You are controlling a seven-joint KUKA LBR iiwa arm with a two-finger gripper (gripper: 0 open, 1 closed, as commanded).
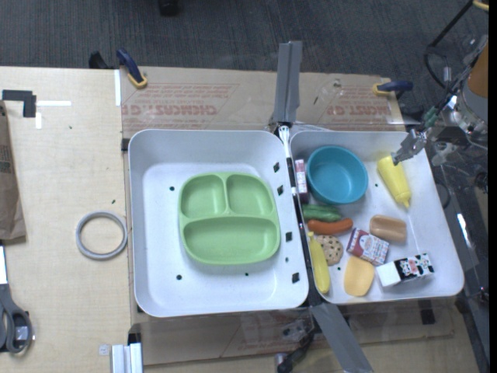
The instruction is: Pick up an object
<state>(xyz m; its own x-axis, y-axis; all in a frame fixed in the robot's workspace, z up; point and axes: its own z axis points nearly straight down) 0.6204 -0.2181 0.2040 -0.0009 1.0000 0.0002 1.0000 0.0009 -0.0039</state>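
Toy corn cob (394, 179) is lying in the right bin (444, 225), just below and left of the gripper (409, 148), which is hovering at the bin's far right corner, finger state impossible to tell. Nothing is being lifted; grasping is remaining.

Tape ring (102, 235); perhaps scissors (14, 326).

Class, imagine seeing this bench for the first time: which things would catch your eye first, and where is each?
The green divided plate lies alone in the left bin. The blue bowl sits at the far side of the crowded right bin, with a yellow toy corn cob to its right. The hand hovers by the cob's far end.
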